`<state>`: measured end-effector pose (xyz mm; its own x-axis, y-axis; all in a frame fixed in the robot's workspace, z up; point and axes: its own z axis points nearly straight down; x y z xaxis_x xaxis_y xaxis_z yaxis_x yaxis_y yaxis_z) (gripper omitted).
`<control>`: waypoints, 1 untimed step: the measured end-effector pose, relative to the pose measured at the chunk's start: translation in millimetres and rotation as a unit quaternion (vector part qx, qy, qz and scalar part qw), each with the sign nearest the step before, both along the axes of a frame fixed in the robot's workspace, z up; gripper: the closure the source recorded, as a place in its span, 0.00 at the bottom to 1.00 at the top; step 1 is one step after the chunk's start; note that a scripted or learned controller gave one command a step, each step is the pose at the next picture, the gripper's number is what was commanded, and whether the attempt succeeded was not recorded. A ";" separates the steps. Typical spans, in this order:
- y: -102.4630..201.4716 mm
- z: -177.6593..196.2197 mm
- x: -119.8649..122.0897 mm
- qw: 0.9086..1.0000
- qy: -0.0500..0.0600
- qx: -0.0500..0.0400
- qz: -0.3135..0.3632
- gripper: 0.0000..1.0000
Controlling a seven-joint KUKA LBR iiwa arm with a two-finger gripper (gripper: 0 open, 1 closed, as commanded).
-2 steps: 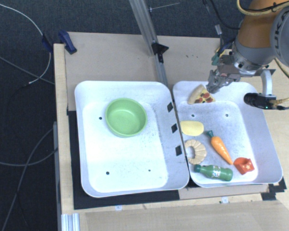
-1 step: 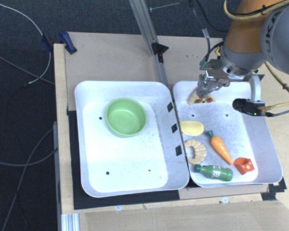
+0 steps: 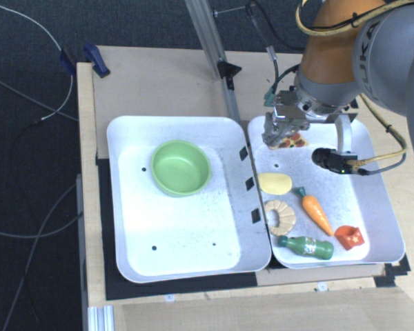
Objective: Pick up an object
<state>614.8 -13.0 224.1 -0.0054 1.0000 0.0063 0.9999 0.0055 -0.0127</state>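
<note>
Right now the jaws [image 3: 283,131] hang low over the far left corner of the right bin [image 3: 372,185], just above a small red-and-yellow flat object [image 3: 292,141] that looks like a toy pizza slice; whether they are parted or closed cannot be told, since the wrist body hides the tips, and nothing can be seen held between them. That slice is the nearest candidate, peeking out on the near-right side of the tool, so the coming move is probably a short drop, not a sideways reach. Its long axis is too hidden to judge. The bin's far wall and the divide against the left bin [image 3: 124,185] sit close by, leaving little room on those sides. Nearer the camera lie a yellow lemon-like piece [image 3: 274,183], a carrot [image 3: 317,214], a ridged ring-shaped biscuit [image 3: 281,216], a green bottle [image 3: 307,247] and a red piece [image 3: 350,236], spaced apart. A green bowl [image 3: 181,167] sits in the left bin.
</note>
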 end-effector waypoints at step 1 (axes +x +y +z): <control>54.0 15.2 -14.0 1.000 -0.001 0.000 0.001 1.00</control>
